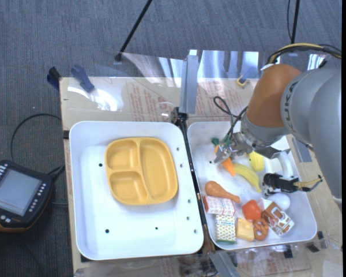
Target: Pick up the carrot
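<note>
One carrot (228,166) lies in your right bin (309,211), its top right under the gripper (226,152), touching it; whether the gripper is clenched, you cannot tell.

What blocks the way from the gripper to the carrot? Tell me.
Nothing visible does. The gripper is right at the carrot, at its green top end in the right bin. The banana lies just beside the carrot on the right, and the chicken leg below it; neither is between them.
</note>
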`<state>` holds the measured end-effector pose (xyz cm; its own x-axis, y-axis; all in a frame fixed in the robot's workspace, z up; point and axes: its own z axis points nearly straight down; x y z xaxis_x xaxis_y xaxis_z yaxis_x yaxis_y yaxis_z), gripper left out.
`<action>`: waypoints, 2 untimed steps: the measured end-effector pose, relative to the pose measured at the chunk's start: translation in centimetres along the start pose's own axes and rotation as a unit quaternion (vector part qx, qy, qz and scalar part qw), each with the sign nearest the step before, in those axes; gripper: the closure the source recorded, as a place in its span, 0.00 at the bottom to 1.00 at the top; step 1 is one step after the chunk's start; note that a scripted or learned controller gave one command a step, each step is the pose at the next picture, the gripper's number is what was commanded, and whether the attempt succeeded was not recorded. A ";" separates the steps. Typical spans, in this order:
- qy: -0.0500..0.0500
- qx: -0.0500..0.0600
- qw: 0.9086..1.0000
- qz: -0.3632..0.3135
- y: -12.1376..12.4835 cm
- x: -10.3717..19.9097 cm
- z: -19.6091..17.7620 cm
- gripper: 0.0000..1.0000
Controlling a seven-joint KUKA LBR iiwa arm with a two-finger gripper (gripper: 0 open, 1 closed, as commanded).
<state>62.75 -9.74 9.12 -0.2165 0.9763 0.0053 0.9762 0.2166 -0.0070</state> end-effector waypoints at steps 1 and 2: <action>-0.002 -0.005 0.999 0.048 0.6 6.2 -9.7 1.00; -0.001 0.000 0.999 0.048 0.5 6.2 -10.0 1.00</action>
